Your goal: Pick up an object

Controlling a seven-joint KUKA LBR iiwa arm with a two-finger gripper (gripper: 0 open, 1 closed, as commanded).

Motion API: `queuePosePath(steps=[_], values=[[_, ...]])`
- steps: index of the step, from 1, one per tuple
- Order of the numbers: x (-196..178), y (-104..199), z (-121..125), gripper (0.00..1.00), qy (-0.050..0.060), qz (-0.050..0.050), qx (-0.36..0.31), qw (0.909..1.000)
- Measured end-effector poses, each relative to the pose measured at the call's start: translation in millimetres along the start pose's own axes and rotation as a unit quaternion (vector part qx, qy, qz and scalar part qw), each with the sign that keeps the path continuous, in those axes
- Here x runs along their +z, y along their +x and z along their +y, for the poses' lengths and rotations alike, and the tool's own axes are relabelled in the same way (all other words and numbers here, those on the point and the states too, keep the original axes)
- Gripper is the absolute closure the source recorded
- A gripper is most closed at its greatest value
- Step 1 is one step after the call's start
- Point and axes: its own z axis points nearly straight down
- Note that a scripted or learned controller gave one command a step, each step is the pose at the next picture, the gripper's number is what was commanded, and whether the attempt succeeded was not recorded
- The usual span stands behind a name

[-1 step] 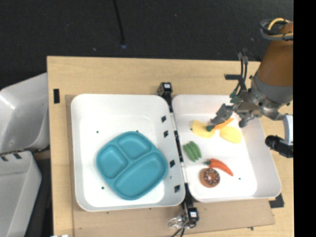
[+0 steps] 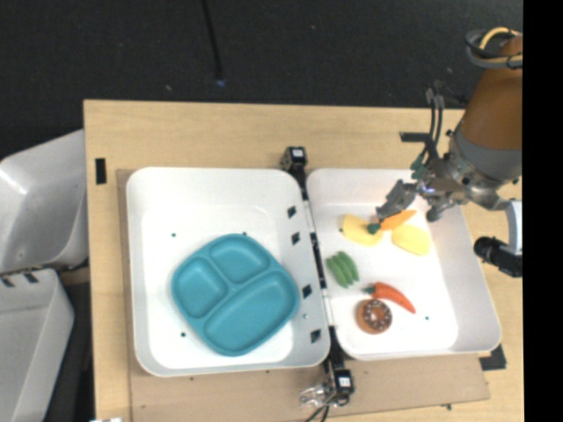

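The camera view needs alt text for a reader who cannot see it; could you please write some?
A grey and orange robot arm's claw hovers over the right white bin, by a small orange piece and two yellow pieces, with a green item, a red pepper and a brown doughnut nearer the camera. The left bin holds a blue divided plate.

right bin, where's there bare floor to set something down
Right bin: bare floor along the near right, past the chili and donut, and a strip at the far left corner. The middle is crowded: yellow pieces, carrot, green pepper, with the gripper above.
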Motion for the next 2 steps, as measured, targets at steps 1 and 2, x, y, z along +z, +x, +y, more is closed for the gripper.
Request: queuePosePath(steps=[1, 2], values=[[43, -2, -4, 0.00, 0.002, 0.000, 0.001, 1.0000], [94, -13, -2, 0.00, 0.002, 0.000, 0.002, 1.0000]])
